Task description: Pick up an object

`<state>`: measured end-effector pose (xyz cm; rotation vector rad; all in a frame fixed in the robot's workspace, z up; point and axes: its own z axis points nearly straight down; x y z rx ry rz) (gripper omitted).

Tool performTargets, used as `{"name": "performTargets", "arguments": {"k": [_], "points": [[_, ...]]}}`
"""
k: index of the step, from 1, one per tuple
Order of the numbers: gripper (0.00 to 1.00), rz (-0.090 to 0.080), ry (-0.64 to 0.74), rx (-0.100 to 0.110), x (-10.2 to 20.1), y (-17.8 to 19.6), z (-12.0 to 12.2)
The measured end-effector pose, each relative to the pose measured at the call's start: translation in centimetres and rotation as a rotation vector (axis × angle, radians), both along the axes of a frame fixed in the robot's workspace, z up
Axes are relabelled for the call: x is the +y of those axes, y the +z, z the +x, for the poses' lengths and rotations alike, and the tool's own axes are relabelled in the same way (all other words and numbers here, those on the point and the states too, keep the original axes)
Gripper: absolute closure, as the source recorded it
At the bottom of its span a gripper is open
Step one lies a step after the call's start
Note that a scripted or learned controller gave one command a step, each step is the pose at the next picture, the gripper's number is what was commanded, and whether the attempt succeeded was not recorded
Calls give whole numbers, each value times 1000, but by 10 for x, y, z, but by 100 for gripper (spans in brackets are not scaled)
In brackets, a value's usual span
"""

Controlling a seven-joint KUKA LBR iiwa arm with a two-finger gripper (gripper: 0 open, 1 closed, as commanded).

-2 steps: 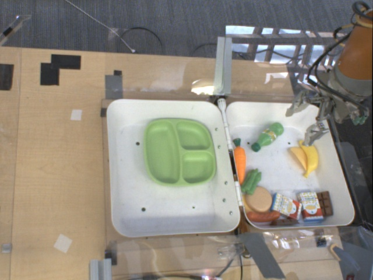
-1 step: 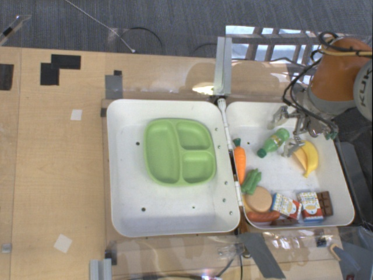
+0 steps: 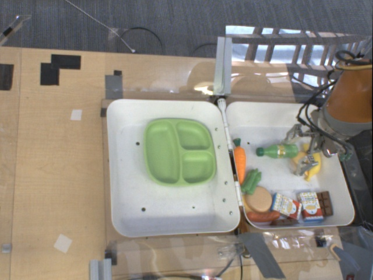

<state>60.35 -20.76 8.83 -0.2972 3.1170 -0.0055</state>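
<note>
My gripper [image 3: 299,151] hangs low over the right bin [image 3: 344,214], below the orange-banded wrist. Its fingers stand open, one finger [image 3: 291,135] behind and one [image 3: 303,167] in front of the thick end of a green bottle [image 3: 277,151], which lies on its side on the bin floor. The fingers do not press on the bottle. A yellow banana [image 3: 313,164] lies right beside the nearer finger, partly hidden by it.
The right bin also holds an orange carrot [image 3: 239,162], a green vegetable [image 3: 252,181], a burger bun [image 3: 259,201], two small cartons [image 3: 284,205] and a brown bar [image 3: 326,203] along its front. A green divided plate [image 3: 179,151] lies in the left bin [image 3: 125,214].
</note>
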Motion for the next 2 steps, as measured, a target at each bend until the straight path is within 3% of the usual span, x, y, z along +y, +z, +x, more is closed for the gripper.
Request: {"name": "performTargets", "arguments": {"k": [1,2], "points": [[100,-1,6,-18,3,16,6],[0,0,6,-17,3,15,6]]}}
